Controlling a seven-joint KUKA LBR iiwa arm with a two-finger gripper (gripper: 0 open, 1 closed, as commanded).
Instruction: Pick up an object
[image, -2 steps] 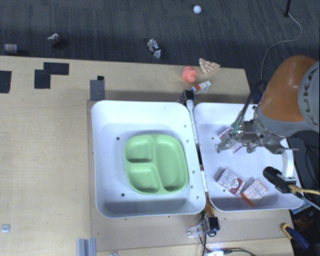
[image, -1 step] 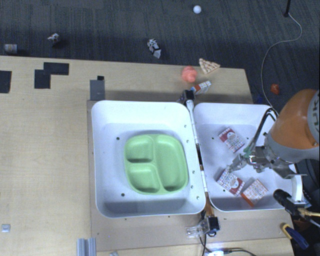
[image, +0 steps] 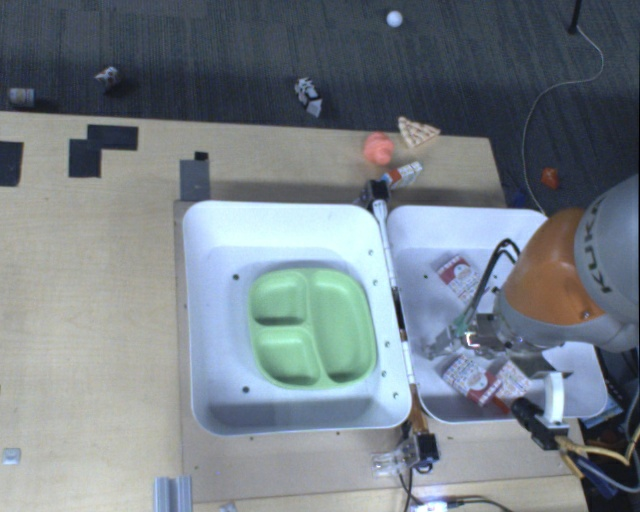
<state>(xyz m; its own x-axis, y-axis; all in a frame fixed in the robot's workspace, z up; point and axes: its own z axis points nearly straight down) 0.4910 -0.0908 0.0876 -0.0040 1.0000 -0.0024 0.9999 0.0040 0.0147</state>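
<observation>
Packets are what the arm (image: 575, 275) seems to be after: a few small red-and-white ones lie loose in the right bin (image: 420, 240), and the arm has reached in from the right and hangs low over them.

From the biggest thing down: the bench (image: 90, 330) carries two white bins side by side. The left bin (image: 200, 300) holds a green tray (image: 310, 325) with three compartments, lying flat in the middle, likely just parked there and no part of this pick. The right bin holds the small goods, which is likely why the arm works on that side. One packet (image: 455, 272) lies toward the far side of that bin, apart from the arm. Two more (image: 480, 378) lie together near the near wall, partly under the wrist.

The gripper (image: 468, 338) sits just above and to the left of that near pair. Whether it is spread or closed I cannot tell; the wrist hides too much, and I see nothing clearly gripped.

Beyond the bins, on the bench's far edge, rest a pink ball (image: 379, 149) and a wedge-shaped toy (image: 418, 131).
</observation>
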